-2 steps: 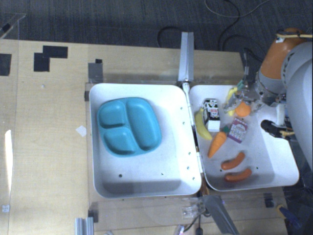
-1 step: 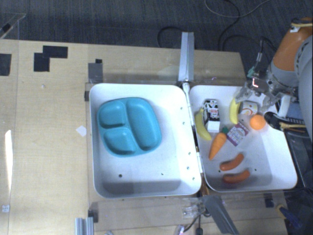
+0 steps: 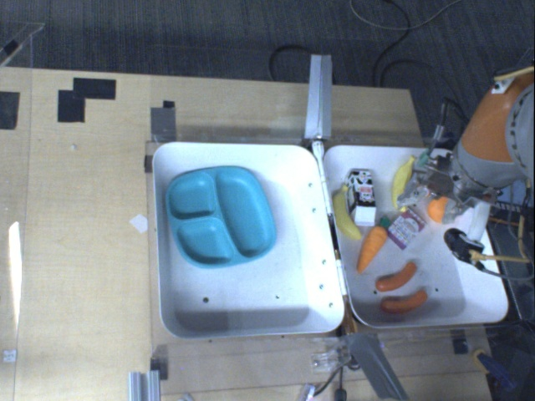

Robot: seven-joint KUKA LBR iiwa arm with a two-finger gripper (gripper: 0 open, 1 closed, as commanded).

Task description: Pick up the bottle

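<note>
Your bottle lies in the right bin, near its far left corner, just beside the banana and well apart from the pincer, which hovers over the bin's far right side; you cannot tell how it is set. The bottle looks small, light and rigid, probably smooth plastic, so it may slip. Its long axis runs roughly front to back, white cap toward you. Take it across the dark labelled body, not the cap.
</note>
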